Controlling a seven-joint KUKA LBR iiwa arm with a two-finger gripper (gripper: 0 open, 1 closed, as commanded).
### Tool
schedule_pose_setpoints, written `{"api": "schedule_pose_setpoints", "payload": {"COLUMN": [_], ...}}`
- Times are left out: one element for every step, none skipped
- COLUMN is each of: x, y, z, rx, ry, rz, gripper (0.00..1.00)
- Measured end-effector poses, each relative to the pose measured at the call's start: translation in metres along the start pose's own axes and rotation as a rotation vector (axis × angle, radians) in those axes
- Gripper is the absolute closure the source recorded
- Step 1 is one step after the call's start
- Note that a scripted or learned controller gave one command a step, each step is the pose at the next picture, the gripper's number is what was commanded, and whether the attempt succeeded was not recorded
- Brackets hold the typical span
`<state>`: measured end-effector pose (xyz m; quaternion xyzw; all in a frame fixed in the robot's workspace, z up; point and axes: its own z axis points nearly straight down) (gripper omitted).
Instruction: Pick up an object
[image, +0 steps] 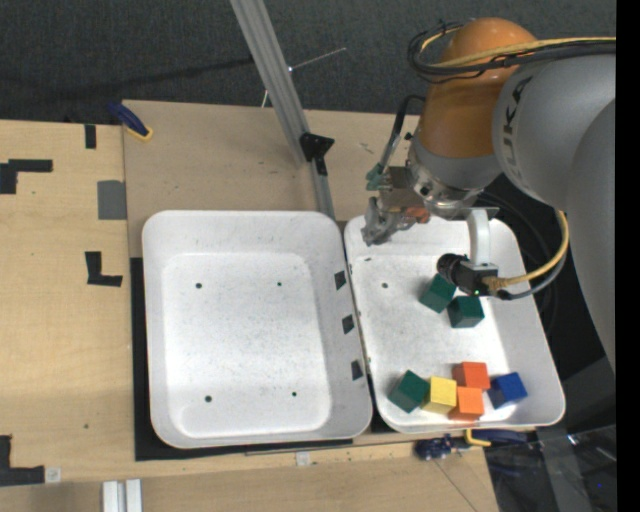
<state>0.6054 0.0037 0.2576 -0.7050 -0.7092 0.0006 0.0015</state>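
The arm (520, 110) bends down over the right bin's (520, 300) far-left corner; whether the jaws are clenched I cannot tell.

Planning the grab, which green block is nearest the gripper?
The upper green block, closest below the gripper; another touches its lower right, the third lies by the yellow one.

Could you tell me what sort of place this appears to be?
Probably a robotics lab test bench: a grey arm with its gripper over two white bins, one holding coloured blocks.
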Motion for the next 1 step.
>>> {"api": "schedule_pose_setpoints", "payload": {"x": [0.0621], "y": [-0.0073], "z": [0.0116], "rx": [0.0], "ry": [0.0], "rz": [-0.002], "gripper": [1.0]}}
